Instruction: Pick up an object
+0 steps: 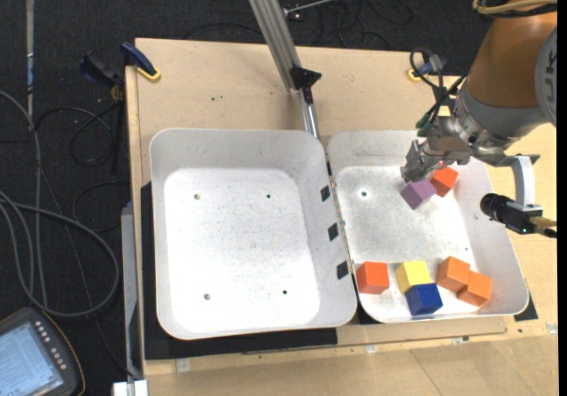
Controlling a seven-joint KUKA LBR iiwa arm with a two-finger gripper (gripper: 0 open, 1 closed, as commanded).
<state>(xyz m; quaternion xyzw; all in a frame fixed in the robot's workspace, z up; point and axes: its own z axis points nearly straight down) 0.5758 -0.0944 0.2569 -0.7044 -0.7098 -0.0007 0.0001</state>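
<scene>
Right bin (496, 235): four orange blocks (373, 276), one yellow (412, 274), one blue (424, 298), one purple (416, 193). Tool (423, 170) at purple's 12 o'clock; grip unclear.

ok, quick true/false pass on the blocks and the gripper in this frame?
1. All the blocks lie in the right bin. True.
2. The gripper hangs over the left bin. False: it is over the right bin's far end, right by the purple block and an orange block.
3. The yellow block touches the blue block. True.
4. Two purple blocks are present. False: one.
5. The left bin holds an orange block. False: the orange blocks, including the one at the near left, are in the right bin.
</scene>
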